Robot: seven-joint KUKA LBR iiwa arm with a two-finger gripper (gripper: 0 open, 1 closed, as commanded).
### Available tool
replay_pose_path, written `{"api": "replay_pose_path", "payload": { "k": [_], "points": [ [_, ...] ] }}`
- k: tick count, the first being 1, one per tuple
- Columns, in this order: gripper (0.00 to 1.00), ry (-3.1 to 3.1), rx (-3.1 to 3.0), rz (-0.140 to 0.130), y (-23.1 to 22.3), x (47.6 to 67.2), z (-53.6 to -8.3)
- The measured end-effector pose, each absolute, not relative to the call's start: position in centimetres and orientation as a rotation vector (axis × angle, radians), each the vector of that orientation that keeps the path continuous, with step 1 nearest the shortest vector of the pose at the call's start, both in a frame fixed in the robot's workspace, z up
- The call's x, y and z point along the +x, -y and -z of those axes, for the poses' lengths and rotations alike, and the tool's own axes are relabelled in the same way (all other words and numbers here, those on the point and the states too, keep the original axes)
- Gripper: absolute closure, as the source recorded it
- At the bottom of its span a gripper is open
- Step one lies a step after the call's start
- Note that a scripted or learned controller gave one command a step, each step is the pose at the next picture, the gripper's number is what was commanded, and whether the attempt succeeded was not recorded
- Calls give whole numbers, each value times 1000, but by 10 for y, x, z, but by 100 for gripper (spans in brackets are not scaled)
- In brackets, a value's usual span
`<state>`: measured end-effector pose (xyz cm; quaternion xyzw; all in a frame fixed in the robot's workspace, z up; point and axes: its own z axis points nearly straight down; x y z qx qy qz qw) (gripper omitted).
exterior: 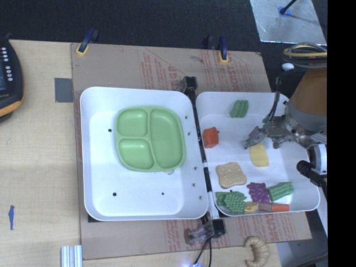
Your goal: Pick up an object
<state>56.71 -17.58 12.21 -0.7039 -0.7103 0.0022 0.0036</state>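
My gripper hangs low over the right bin, its grey fingers spread just above a pale yellow piece. Nothing sits between the fingers. Also in that bin lie a green pickle-like piece at the back, an orange-red block on the left, a tan toast slice, purple grapes, a green bumpy piece, a green vegetable and a small carrot-like stick along the front.
The left bin holds a light green divided plate. A black divider runs between the bins. Clamps hold the cardboard at the back. A controller lies at far left.
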Motion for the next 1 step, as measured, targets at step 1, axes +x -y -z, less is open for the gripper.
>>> {"api": "replay_pose_path", "payload": {
  "k": [1],
  "points": [
    [0,2236,-2207,5,84,565,-196]
  ]
}}
